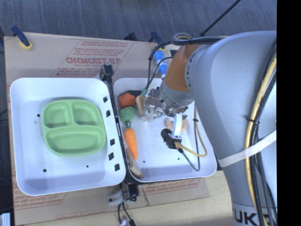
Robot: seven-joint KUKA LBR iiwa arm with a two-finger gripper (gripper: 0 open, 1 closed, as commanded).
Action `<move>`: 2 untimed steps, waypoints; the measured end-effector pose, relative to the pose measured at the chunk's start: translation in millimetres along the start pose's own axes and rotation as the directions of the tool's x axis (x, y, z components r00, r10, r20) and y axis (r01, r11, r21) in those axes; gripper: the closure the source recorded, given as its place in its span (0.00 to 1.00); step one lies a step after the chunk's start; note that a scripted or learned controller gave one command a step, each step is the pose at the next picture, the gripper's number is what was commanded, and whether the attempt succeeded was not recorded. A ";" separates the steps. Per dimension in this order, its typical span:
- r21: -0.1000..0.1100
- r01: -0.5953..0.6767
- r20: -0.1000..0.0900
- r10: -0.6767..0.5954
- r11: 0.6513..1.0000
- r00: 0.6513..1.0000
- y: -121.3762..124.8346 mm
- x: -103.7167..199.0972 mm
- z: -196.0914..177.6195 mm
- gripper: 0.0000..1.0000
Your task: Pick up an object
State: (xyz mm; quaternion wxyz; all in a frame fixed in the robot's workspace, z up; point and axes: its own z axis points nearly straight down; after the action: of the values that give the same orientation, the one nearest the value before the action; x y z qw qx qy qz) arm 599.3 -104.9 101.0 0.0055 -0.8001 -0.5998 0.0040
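The objects that could be picked are gathered along the left side of the right-hand shallow white bin (pixel 207 166): an orange plastic carrot (pixel 130 143) lying lengthwise beside the dividing wall, a green round-topped vegetable piece (pixel 127 114) just beyond it, an orange-red chunk (pixel 126 99) at the far corner, a pale tan piece (pixel 139 104) next to that, and a small beige item (pixel 135 170) at the near edge. A pale, peach-coloured lump (pixel 169 123) is seen further right, partly covered by the arm. The metal two-finger gripper (pixel 151 108) is positioned low over the far middle of this bin, near the tan piece and the green piece; whether its fingers are spread or closed cannot be told, and nothing is visibly held between them. Several risks are judged likely. Because the toys are crowded against the wall, a descent could land on two at once, or one could be pushed against the rim rather than caught. The rounded, smooth shapes could be squeezed out sideways. The yellow and black cables (pixel 190 152) trailing across the bin floor could be snagged or could drag a piece. The green three-compartment plastic plate (pixel 74 127) in the left-hand white bin (pixel 23 173) lies well apart and is unlikely to be disturbed.
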 end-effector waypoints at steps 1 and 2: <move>-0.012 0.100 0.001 -0.100 0.995 0.995 -36.8 23.7 -121.0 1.00; -0.005 -0.256 -0.002 0.256 0.967 0.967 -73.8 44.6 -88.9 1.00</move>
State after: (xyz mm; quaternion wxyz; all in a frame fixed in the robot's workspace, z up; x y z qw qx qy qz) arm 542.1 -41.8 191.0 0.0031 -0.8709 -0.4914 0.0023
